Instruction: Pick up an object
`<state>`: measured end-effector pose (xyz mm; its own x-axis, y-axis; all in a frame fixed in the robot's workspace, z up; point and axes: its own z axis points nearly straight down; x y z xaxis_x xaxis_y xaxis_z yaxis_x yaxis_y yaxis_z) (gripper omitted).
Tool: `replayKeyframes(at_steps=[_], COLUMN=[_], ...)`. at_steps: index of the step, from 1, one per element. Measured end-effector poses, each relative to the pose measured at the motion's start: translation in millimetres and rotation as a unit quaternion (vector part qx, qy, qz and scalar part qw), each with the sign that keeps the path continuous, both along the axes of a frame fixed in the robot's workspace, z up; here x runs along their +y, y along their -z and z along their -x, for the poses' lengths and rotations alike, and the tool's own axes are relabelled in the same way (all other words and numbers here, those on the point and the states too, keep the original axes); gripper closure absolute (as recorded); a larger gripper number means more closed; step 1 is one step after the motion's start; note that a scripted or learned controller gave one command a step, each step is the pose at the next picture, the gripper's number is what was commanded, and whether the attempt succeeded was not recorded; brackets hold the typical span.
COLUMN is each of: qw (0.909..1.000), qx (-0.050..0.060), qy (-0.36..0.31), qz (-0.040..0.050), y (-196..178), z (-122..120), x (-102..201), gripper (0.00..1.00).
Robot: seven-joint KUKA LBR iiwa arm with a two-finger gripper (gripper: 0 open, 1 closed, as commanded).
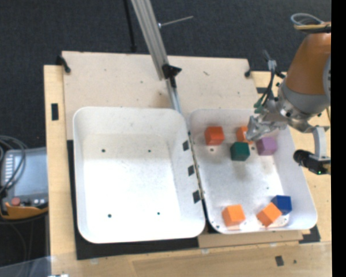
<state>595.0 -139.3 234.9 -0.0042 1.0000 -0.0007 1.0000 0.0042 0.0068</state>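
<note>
In the right bin (294,189) lie several small blocks. An orange cube (214,135) sits near the far left, a dark green cube (239,151) is just right of it, and a purple cube (267,145) lies beside that. A second orange block (241,133) is partly hidden behind the gripper (255,133), which hangs low over the bin's far side between the green and purple cubes. Near the front edge rest an orange cube (233,214), another orange cube (269,214) and a blue cube (282,203).
The left bin (132,172) stands beside the right one. A slanted metal rail (153,30) runs from the top down to the gap between the bins. The grey and orange arm (308,74) enters from the upper right. A grey device (20,180) with cables sits off the bench at left.
</note>
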Motion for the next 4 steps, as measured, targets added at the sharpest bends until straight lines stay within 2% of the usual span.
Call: replayKeyframes(at_steps=[1,4], qw=[1.0,1.0], qx=[0.004,0.005], qy=[0.0,-0.003], qz=[0.0,-0.002], y=[9.3,-12.7], z=[10.5,59.5], x=[50.1,217.8], gripper=[1.0,1.0])
